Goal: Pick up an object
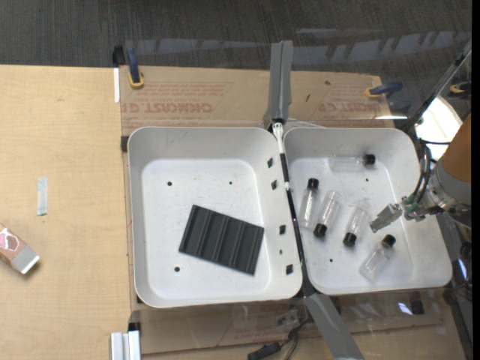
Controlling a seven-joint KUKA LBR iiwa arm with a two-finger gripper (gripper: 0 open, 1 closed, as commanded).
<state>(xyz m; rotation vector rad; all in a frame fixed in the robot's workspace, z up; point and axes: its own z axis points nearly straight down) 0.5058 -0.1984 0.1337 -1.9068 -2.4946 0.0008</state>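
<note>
Counting first: two shallow white bins side by side, and five small clear vials, all of them in the right bin. One vial lies near that bin's top, with a black cap at its right end. Two more sit close together at centre-left, the first vial capped at its upper end and the second vial capped at its lower end. A fourth vial lies just right of them, black cap low. The fifth vial rests lower right, cap uppermost. All look like transparent plastic or glass tubes, hard to see against the white.

Over in the left bin, just one item: a dark grey ribbed panel, rectangular, tilted, lying flat on the floor with lengthwise ridges.

The gripper reaches in from the right edge of the frame and hangs over the right bin, between the fourth and fifth vials. Nothing shows between its fingers, and I cannot tell if they are spread or closed.

Outside the bins, far left on the pale wooden bench, sit a small grey strip and a pink-and-white packet. Brown cardboard lies behind the bins.
</note>
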